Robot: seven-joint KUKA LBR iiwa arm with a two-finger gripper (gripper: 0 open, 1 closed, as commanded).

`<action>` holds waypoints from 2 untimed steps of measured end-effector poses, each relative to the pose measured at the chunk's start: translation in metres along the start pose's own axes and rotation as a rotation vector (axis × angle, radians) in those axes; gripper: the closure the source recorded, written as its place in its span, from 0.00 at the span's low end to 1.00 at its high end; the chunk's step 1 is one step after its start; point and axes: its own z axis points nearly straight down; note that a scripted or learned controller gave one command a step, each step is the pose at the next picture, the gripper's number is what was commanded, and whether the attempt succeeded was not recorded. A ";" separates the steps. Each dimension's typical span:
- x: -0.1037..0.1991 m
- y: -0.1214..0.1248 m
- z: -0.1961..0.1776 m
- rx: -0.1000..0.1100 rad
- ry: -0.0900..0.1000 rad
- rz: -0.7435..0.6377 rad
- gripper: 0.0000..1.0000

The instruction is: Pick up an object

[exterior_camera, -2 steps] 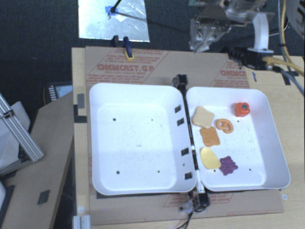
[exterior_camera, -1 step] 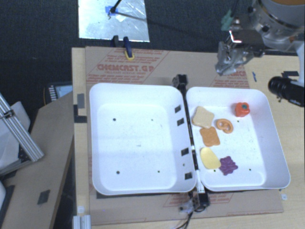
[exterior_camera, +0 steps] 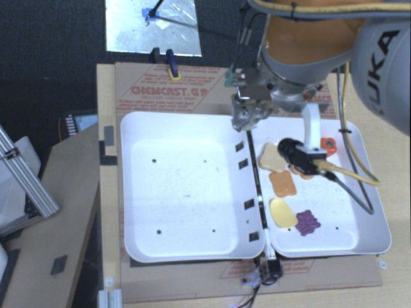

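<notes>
Gripper (exterior_camera: 247, 122) (finger state cannot be told) above the right bin (exterior_camera: 366, 236) rim; best to descend centred over one isolated piece, e.g. the purple grapes (exterior_camera: 308, 222)

The arm (exterior_camera: 379, 50) has a smooth grey shell with big black letters "UKA" visible on it. Above the wrist there is a wide orange band (exterior_camera: 321, 5), glossy and rounded. A yellow cable (exterior_camera: 302, 8) goes across this band, and thin dark cables (exterior_camera: 243, 34) hang beside it. Below the band the wrist (exterior_camera: 289, 79) is grey metal. The gripper (exterior_camera: 247, 117) is a small grey metallic part.
</notes>
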 end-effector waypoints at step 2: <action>-0.024 -0.059 -0.084 -0.014 0.003 0.000 1.00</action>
